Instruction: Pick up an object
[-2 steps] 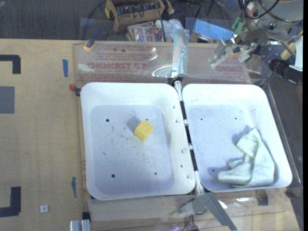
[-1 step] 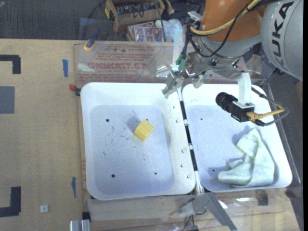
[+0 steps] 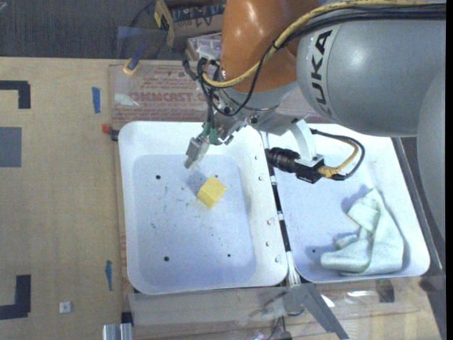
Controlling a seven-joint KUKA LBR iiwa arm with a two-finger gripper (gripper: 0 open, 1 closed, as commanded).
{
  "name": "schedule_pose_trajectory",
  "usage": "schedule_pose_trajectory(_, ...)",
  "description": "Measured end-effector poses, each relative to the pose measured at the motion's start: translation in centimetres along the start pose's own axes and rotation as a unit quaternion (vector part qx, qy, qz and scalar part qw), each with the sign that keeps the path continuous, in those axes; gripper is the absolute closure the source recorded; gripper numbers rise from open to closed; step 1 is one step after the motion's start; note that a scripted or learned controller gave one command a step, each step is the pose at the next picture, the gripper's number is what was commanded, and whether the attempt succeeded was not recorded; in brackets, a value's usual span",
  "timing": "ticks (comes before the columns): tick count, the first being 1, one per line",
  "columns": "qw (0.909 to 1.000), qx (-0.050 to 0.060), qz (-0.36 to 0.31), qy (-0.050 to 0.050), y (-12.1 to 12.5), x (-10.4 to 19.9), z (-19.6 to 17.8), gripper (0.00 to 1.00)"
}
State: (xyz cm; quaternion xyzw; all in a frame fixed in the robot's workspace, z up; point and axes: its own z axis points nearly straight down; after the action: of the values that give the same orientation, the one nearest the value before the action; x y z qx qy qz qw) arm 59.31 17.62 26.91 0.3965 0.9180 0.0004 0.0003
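Two white bins sit side by side on a wooden bench (image 3: 56, 190); the left bin (image 3: 129, 211) has one small thing in it, and the right bin (image 3: 318, 211) has one soft thing in it. One yellow block (image 3: 211, 191) lies on the floor of the left bin, near the middle and a bit toward the far side; it sits turned at a slant, with one corner pointing at the near side. A few tiny dark dots (image 3: 166, 258) are spread on the floor around it. A white cloth (image 3: 364, 239) lies crumpled in the near right corner of the right bin.

The big grey arm (image 3: 375, 55) comes in from the right; its orange band (image 3: 258, 34) is above the far edge of the left bin. The gripper (image 3: 195, 151) points down into the left bin, over its far part; its tip is near the yellow block, up and to the left of it in the view; the block and the tip are apart. The view does not tell if the gripper is wide or narrow; it is too small and seen from one side.

Two short bits of blue tape (image 3: 95, 99) are stuck on the bench to the left of the bins; they are well apart from each other.
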Motion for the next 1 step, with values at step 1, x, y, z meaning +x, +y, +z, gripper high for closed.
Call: schedule_pose_trajectory(1,0.9550,-0.001,-0.297,0.000,1.02,-0.32,6.46,0.00)
